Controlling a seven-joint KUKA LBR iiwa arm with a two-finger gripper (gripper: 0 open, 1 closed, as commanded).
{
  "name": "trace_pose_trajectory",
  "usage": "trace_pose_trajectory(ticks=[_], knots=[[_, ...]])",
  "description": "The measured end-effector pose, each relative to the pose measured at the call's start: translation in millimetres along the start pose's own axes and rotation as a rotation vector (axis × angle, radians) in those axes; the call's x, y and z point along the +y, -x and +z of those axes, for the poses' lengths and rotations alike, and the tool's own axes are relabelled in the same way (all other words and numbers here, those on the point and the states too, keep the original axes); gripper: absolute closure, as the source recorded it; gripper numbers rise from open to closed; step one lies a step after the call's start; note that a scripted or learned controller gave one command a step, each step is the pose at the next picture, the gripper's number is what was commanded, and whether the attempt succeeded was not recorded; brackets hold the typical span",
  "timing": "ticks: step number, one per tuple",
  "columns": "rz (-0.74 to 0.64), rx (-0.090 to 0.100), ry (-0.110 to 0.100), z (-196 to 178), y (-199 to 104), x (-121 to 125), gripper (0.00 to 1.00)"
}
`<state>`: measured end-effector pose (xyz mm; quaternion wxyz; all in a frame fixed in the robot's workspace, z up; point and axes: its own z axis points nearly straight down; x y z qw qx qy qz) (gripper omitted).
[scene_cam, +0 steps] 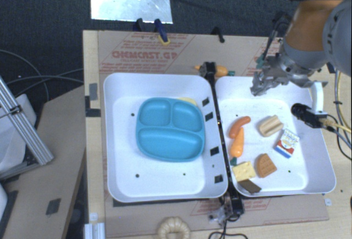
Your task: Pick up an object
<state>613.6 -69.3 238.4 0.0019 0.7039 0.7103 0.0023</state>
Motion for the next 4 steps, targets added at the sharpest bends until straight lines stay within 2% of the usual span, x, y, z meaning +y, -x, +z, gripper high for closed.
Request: trace_pose_trajectory(ticks=[1,2,3,4], knots=[[0.003,-0.001,-0.002,10.2,-7.0,21.0,1.0],[0.003,-0.001,-0.004,21.0,-23.1,24.2,1.0],[0.008,-0.001,-0.003,5.5,-16.9,14.3,1.0],[0.005,-0.001,-0.002,4.5,-14.2,25.5,1.0]])
